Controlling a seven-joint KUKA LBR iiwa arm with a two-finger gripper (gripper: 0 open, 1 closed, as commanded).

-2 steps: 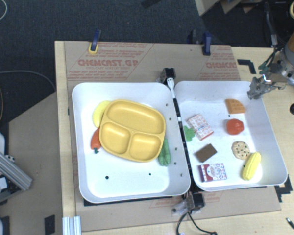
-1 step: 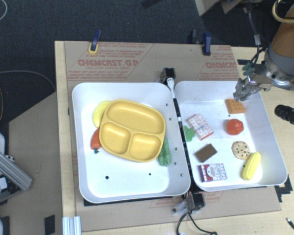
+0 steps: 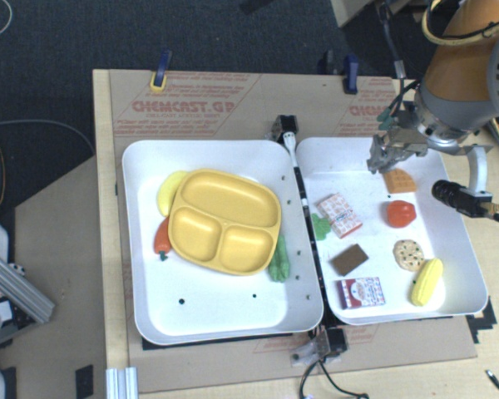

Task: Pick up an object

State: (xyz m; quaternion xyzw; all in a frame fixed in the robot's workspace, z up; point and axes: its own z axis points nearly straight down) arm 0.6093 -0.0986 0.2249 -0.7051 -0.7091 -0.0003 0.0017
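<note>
Hovering over the far end of the right bin (image 3: 470, 260), my end effector (image 3: 388, 158) sits just above an orange-brown cracker-like piece (image 3: 399, 180); I cannot tell how far it is open, and I see nothing between its tips. Near that piece lie a red tomato (image 3: 400, 214), a cookie (image 3: 408, 254) and a yellow corn cob (image 3: 427, 281). A yellow divided tray (image 3: 224, 221) fills much of the left bin (image 3: 145, 248).

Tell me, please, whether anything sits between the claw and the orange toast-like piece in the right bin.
Nothing visible does. The claw hangs at the right bin's far side, with the orange piece just beside and below it in the camera view. The red tomato lies nearer the camera, off that short path.
</note>
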